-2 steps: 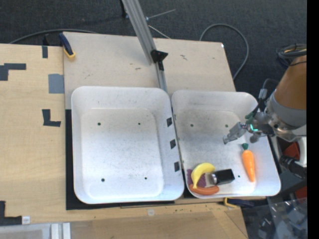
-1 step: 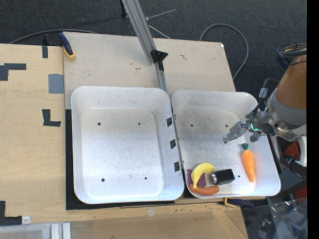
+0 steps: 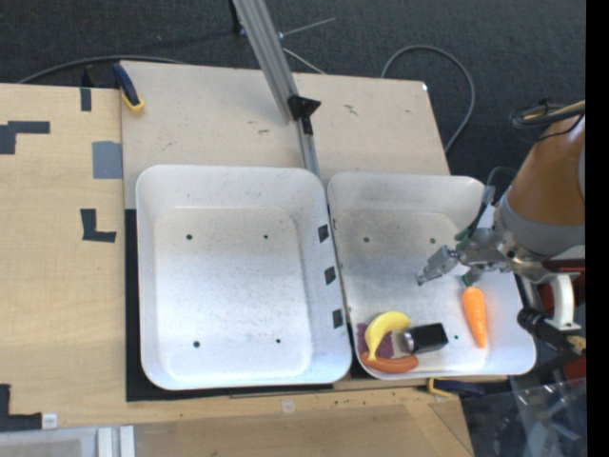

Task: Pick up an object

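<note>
In the right bin, an orange carrot lies near the right wall. A yellow banana, a red sausage-like piece and a small black block sit together at the front edge. My gripper hovers over the right bin's middle right, just left of and above the carrot. Its fingers point left and look spread, with nothing between them.
The left bin sits beside the right one. A slanted metal pole runs from the top down to the gap between the bins. A blue and yellow clamp rests on the bench's back left.
</note>
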You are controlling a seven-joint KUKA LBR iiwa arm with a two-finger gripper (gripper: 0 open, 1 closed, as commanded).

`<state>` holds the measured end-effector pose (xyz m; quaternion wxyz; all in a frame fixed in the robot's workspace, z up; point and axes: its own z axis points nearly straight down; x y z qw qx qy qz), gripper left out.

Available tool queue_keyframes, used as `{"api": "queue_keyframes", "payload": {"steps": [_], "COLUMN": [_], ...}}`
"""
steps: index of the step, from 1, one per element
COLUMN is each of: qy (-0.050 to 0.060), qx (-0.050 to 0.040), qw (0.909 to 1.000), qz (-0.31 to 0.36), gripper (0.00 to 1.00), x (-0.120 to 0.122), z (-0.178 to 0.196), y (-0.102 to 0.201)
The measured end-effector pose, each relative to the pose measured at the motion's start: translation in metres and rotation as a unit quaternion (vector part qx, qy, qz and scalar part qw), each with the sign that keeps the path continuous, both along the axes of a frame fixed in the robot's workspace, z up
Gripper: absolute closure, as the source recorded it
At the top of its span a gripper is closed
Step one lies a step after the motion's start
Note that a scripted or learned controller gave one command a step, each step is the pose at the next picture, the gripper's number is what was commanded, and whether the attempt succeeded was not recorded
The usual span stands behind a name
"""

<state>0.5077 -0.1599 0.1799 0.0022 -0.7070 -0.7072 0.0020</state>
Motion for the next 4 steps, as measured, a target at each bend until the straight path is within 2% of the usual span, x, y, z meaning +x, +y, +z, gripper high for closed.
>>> {"api": "queue_keyframes", "payload": {"steps": [1, 2, 3, 4], "qy": [0.001, -0.002, -0.002, -0.005], "qx": [0.0004, -0.0008, 0.0001, -0.0008], "qw": [1.0, 1.0, 1.0, 1.0], "qz": [0.0, 0.0, 0.0, 0.001], "gripper": [0.0, 0.0, 1.0, 1.0], "x": [-0.003, -0.003, -0.003, -0.003], "z": [-0.055, -0.092, -0.081, -0.019], "y": [-0.01, -0.009, -0.009, -0.004]}}
